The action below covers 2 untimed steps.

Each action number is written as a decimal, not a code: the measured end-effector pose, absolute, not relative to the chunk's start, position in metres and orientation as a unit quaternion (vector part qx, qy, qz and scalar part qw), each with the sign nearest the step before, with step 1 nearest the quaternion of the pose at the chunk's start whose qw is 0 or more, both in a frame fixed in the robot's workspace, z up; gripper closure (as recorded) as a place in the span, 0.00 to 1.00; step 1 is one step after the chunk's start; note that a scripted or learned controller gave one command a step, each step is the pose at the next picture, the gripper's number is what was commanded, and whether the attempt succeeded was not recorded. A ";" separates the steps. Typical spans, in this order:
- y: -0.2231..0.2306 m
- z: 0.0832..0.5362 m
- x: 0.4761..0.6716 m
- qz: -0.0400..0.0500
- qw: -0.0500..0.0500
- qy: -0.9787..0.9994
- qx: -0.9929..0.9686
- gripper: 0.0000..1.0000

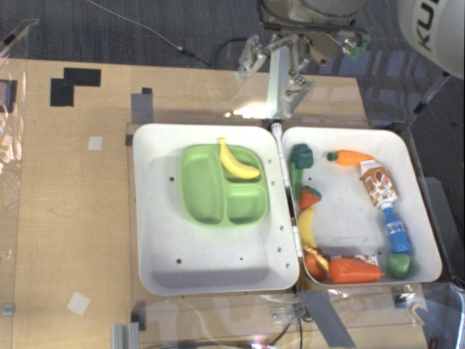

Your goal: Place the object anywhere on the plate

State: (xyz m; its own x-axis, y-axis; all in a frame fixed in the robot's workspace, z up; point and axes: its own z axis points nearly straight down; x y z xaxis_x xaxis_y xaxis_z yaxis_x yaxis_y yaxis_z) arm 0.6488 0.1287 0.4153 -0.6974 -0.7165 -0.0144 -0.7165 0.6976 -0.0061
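One banana (237,163) lies on the green plate (211,195) in the left bin (156,253), at the plate's upper right, across the rim of a compartment. The pincer (280,78) hangs at the top centre of the frame, above the table's far edge and beyond both bins, its fingers spread with nothing between them. Judging by this, the placing looks done. The right bin (418,217) holds a carrot (350,158), a bottle (396,235) and a second banana (307,226). To finish well, the arm should stay high and clear of the plate, so the fruit is not nudged off.
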 end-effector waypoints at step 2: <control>0.158 0.438 0.632 0.000 0.005 0.959 -0.284 0.00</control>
State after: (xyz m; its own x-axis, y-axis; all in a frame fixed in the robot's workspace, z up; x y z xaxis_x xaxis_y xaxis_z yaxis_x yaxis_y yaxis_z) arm 0.6321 0.1580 0.4384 -0.8384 -0.5450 -0.0099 -0.5450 0.8384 -0.0021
